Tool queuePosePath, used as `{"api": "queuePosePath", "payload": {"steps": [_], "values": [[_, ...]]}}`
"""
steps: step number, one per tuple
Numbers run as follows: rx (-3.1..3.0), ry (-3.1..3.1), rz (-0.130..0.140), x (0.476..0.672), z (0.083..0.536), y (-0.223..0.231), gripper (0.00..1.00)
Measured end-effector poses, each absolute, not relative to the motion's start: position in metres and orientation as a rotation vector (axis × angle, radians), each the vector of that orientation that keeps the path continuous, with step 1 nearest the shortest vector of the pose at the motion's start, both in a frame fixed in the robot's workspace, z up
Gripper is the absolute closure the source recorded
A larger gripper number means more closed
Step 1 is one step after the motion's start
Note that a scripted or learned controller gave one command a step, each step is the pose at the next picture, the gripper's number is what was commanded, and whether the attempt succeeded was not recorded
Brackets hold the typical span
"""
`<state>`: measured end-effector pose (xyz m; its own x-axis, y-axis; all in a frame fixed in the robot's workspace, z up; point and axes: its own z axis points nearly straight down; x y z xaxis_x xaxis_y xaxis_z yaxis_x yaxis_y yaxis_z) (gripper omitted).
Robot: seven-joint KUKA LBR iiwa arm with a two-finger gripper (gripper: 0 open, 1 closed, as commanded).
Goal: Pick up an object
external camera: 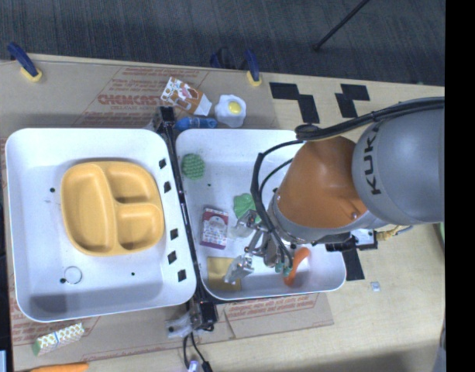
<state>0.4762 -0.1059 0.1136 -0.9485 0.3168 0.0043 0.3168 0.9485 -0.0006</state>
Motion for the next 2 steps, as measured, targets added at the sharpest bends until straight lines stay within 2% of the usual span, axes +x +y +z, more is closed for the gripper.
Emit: {"api": "queuePosePath", "payload": {"steps": [1, 2], "values": [[0.166, -3.145, 0.003, 0.556, 0.096, -0.096, 0.00], [-0.626, -3.102, -0.005, 0.503, 0.097, -0.101, 0.00]]}}
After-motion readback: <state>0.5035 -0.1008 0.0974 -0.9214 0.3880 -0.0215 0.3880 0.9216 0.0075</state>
